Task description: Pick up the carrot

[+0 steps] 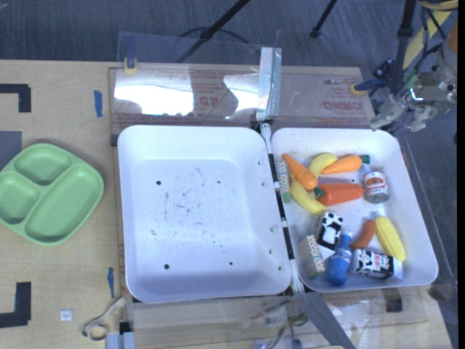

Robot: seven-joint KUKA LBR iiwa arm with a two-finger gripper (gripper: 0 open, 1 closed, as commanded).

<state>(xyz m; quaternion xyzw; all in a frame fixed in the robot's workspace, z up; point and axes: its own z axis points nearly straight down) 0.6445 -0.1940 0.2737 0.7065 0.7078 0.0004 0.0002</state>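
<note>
Closest to you, down at the front edge of the worktop [65, 297], there's a loop of tan cord or rubber band [100, 324] lying just left of the bins. Moving up, the left bin [196, 209] has only scuffs and a few dark specks on its floor, while the right bin [418, 217] is packed: at its front you've got a blue bottle [339, 262] next to a black-and-white cow-print carton [376, 265], with a yellow corn cob [389, 238] and a small reddish sausage-shaped piece [364, 233] just behind them, and another cow-print box [330, 230] to their left. Mid-bin there's a fat orange-red pepper-looking thing [339, 193] touching a banana [306, 196], and a little can [375, 186] off to the right. The carrot [299, 171] you're after lies slanted along the left side of that bin, near the divider, its lower end resting against the banana; a second, paler carrot [341, 165] with a green tip sits toward the back beside a yellow lemon-like piece [322, 163]. Off to the far left a green divided plate [49, 193] sits on the worktop, well apart from the bins. Farthest back, the end effector [407, 111] hangs over the right bin's rear right corner, clear of everything, and honestly you can't tell from here how its fingers are set.
</note>
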